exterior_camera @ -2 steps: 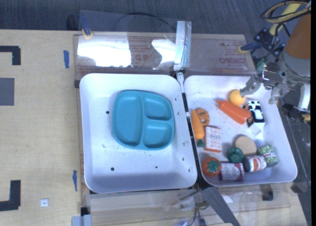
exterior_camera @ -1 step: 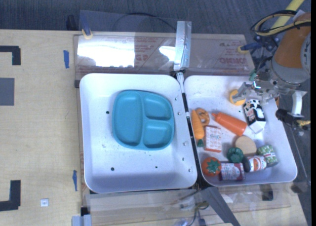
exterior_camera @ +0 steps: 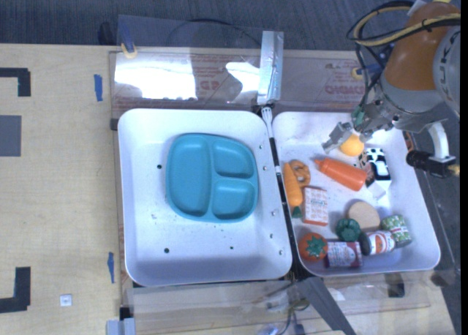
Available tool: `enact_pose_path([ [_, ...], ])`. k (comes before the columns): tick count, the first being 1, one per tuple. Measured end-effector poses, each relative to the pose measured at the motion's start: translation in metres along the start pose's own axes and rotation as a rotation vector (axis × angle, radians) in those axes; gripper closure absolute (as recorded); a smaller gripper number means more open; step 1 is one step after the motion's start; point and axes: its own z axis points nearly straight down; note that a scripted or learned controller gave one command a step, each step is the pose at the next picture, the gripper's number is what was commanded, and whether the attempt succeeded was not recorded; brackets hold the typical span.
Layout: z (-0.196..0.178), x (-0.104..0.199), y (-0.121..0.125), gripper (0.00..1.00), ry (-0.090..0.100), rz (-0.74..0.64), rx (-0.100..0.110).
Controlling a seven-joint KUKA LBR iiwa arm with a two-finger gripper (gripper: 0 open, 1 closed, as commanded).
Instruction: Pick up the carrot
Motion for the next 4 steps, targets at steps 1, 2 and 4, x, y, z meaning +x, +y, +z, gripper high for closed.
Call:
enact_pose_path([
  [1,0.066,-0.049,0.012,0.0,0.004,-0.16,0.008],
  [2,0.056,-0.05,0.015,1.0,-0.001,-0.161,0.001],
  [4,0.036,-0.015,0.022,1.0,0.004,0.124,0.009],
])
